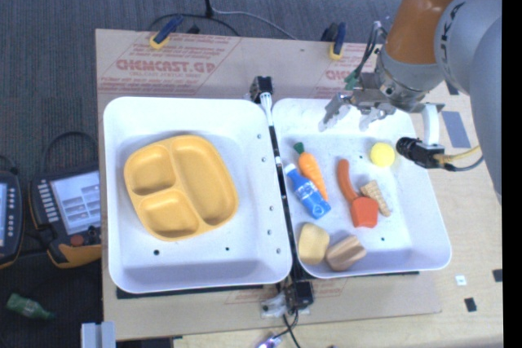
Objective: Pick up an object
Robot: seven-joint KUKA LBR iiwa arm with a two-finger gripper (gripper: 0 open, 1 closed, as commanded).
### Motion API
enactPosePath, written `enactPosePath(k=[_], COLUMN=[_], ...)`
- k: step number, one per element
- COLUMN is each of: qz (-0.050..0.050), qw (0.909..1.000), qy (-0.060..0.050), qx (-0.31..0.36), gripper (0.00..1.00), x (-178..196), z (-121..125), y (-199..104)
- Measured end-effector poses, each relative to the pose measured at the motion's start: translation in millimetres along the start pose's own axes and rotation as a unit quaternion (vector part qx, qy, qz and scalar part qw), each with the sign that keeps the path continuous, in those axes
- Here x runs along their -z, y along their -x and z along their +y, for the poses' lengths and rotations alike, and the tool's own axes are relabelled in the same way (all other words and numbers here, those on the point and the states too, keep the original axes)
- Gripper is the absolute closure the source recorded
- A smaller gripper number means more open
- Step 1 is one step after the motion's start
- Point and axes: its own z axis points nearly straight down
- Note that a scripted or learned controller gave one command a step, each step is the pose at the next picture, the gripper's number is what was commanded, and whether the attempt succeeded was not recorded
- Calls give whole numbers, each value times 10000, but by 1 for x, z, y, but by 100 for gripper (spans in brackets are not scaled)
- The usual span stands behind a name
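My gripper (352, 117) hangs open over the far end of the right bin (424, 253), nothing between its fingers. Below it in that bin lie a yellow ball (382, 155), a carrot (310, 169), a blue bottle (307, 193), a red sausage (347, 178), an orange-red block (364, 213), a tan ridged piece (377, 197), a yellow lump (313, 242) and a brown bun (346, 253). The ball lies closest to the gripper, a little nearer and to its right.
The left bin (130, 265) holds a yellow divided plate (179, 185). A black divider bar (276, 167) runs between the bins. Clamps (334, 41) sit on the cardboard at the back. A pendant (69, 216) lies off the bench at the left.
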Motion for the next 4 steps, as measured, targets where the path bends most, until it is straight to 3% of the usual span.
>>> enactPosePath(k=[1,2,3,4], qz=[0,-1,-1,1], qw=[9999,9999,9999,9990], qy=[9,43,-5,3], qx=[-149,-152,-150,-443], gripper=[0,100,0,0], x=[-82,-68,-73,-98], z=[-42,-40,-43,-55], y=[-11,-10,-11,-13])
